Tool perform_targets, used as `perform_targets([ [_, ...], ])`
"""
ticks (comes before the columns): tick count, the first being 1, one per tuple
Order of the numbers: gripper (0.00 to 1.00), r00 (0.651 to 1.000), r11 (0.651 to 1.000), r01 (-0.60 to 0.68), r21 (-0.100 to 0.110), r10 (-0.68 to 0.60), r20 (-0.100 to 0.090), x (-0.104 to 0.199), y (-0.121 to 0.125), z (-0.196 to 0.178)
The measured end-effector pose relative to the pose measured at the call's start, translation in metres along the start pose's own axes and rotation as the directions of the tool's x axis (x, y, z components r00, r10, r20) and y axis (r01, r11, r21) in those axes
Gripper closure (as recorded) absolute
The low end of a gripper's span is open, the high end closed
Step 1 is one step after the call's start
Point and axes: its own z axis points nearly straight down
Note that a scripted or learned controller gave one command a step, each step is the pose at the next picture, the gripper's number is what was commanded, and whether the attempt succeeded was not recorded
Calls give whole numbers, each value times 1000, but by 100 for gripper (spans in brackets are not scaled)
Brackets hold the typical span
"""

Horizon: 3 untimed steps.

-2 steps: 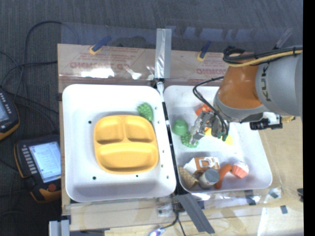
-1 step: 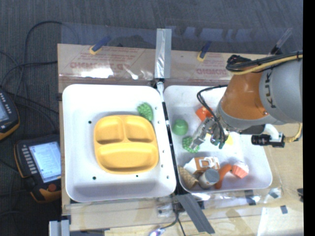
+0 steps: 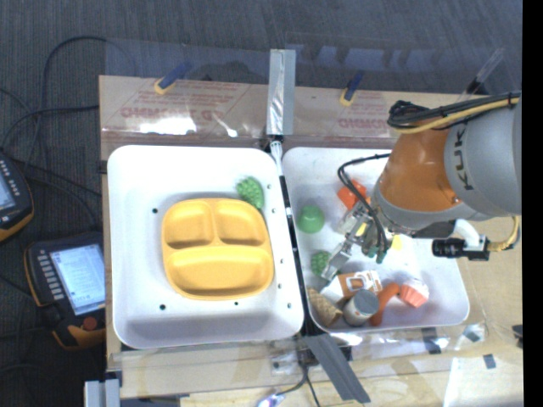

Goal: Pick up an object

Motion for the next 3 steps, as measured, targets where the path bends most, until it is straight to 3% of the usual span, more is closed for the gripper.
perform_targets([
  [1,0,998,998,-55,4,55,-9,-63,28,4],
  [2,0,994,994,-109,3,109,-2,-49,12,3],
  [3,0,971,971,-239,10,240,-8,-56,31,4],
])
